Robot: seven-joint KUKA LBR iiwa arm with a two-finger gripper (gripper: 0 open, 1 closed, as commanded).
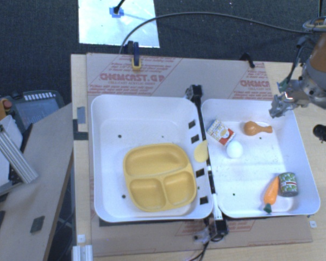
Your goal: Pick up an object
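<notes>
**Count of items on the bench**

Two shallow white bins sit side by side: a left bin [106, 145] and a right bin [301, 145].

The left bin holds one item: a single yellow divided tray [159, 175] with three compartments, one long and two smaller.

Straddling the divider between the bins is one small yellow disc [201, 151].

The right bin holds five items, one of each kind: one small red and white carton [220, 131], one white egg [234, 149], one brown toy drumstick [257, 128], one orange toy carrot [270, 192], and one small can [288, 184] with a green label.
</notes>
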